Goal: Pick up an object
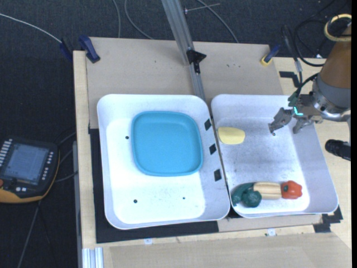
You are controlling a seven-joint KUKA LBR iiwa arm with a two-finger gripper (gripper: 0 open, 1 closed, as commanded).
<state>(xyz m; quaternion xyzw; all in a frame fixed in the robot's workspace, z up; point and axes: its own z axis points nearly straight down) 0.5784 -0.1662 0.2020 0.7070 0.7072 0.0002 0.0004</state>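
Observation:
My gripper [289, 123] hangs over the far right part of the right bin [312, 155], fingers spread open with nothing between them. A pale yellow lump [231, 135] lies near the right bin's left wall, well to the left of the gripper. Along the bin's near edge lie a dark green piece [247, 196], a tan stick-shaped piece [267, 190] and a red piece [291, 190] in a row. A blue square plate [167, 143] sits in the left bin [117, 194].
A metal pole [181, 21] slants down to the gap between the bins. Blue and yellow clamps [89, 49] hold the board's far corners. A handheld pendant [25, 166] lies on the floor at left, with cables around.

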